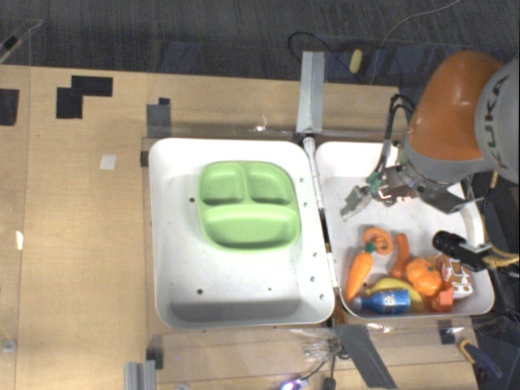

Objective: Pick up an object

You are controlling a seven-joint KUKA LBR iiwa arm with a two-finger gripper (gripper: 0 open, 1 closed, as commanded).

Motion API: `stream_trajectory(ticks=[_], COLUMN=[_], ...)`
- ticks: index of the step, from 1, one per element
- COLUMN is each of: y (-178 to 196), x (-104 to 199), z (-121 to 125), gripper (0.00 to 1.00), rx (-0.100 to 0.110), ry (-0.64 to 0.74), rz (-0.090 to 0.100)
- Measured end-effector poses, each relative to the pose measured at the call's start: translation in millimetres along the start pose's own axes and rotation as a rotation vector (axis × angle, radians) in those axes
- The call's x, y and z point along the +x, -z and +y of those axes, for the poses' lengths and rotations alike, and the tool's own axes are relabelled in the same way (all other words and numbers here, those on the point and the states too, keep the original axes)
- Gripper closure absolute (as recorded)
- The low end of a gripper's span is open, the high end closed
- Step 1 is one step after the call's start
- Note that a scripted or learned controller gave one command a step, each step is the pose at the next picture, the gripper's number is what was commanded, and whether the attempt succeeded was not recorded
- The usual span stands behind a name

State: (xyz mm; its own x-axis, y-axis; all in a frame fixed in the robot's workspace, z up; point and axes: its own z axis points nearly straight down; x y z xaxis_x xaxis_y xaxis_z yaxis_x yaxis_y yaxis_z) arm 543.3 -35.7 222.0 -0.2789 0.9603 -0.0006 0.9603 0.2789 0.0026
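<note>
My gripper (353, 201) hangs over the upper left part of the right bin (349, 165), above bare white floor. Nothing shows in its grasp. Below it, along the bin's front, lies a heap of toy food. An orange carrot (358, 273) with a green top leans at the left, and an orange ring-shaped piece (376, 239) lies nearest the gripper. A yellow banana (393, 285), a blue can (387, 301) and a round orange fruit (423, 276) are also in the heap. A red and white box (457, 279) sits at the heap's right end.
The left bin (175, 242) holds a green divided plate (246, 204) near its middle. A metal divider (318, 210) runs between the two bins. The arm's orange band and grey wrist (455, 120) loom over the right bin's far right corner.
</note>
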Motion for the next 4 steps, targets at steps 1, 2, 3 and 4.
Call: stream_trajectory(ticks=[1,2,3,4], y=[-102.5,-37.3,-132.4,-121.7], x=[-42.5,-48.7,-83.4,-82.5], z=[-40.4,-73.0,-31.6,-29.9], gripper=[0.00,0.00,0.00,1.00], rx=[0.003,0.001,-0.006,-0.010], ry=[0.149,-0.145,0.001,0.002], rz=[0.002,0.000,-0.002,-0.002])
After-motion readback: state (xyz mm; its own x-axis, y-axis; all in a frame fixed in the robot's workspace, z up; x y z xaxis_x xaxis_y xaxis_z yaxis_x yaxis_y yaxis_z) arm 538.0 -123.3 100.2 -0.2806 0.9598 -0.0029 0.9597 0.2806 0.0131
